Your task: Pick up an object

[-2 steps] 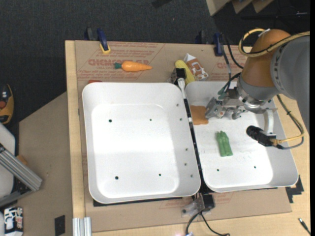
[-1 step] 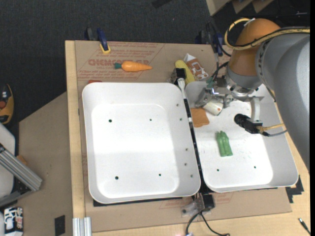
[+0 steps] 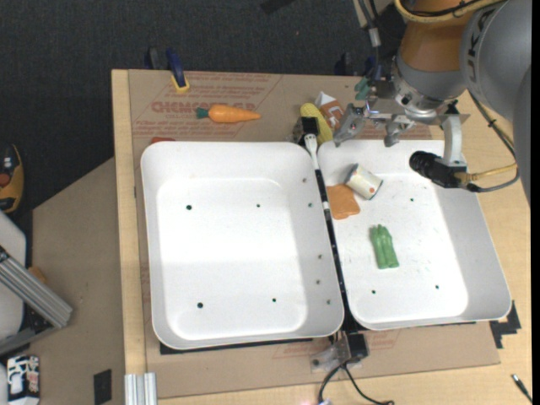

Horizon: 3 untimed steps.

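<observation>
White plastic, two shallow bins side by side on a cardboard-covered bench (image 3: 245,99). The left bin (image 3: 169,175) has a bare floor; the right bin (image 3: 456,251) holds what there is to pick. A small white cylinder (image 3: 364,181) lies at about eleven o'clock on that bin's floor, just beside a tan, bread-like slab (image 3: 342,201) pressed against the shared wall, as if it slid there. A green ridged piece (image 3: 384,247) lies apart from them, near the centre, with room all round it, which I'd judge the easiest target.

The arm (image 3: 447,32) hangs over the bin's twelve o'clock rim, and the gripper (image 3: 371,125) sits high, above the far edge, holding nothing. Its fingers look spread, though they are small and mixed with brackets and cables, so I can't tell for sure.

Outside the bins, at twelve o'clock on the cardboard, a toy carrot (image 3: 229,114) lies out of play. A yellow and black cluster (image 3: 312,121) at the bins' junction is too jumbled to name. The arm's upper part is cut off by the frame.
</observation>
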Tool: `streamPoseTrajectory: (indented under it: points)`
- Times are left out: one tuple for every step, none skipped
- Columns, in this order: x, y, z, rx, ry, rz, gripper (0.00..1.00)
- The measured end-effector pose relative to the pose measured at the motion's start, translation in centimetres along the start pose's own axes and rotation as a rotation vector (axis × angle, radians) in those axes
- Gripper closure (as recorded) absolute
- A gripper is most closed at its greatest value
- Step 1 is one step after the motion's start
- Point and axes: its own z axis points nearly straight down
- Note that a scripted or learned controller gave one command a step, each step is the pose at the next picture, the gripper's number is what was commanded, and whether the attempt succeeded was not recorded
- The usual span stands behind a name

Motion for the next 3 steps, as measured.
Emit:
streamPoseTrajectory:
  points:
    - [5.2,-6.7,3.7,0.028,0.003,0.002,0.0]
    - [4.9,-6.3,2.5,0.018,-0.001,0.007,1.0]
    - [-4.0,-10.6,0.4,0.022,-0.005,0.017,1.0]
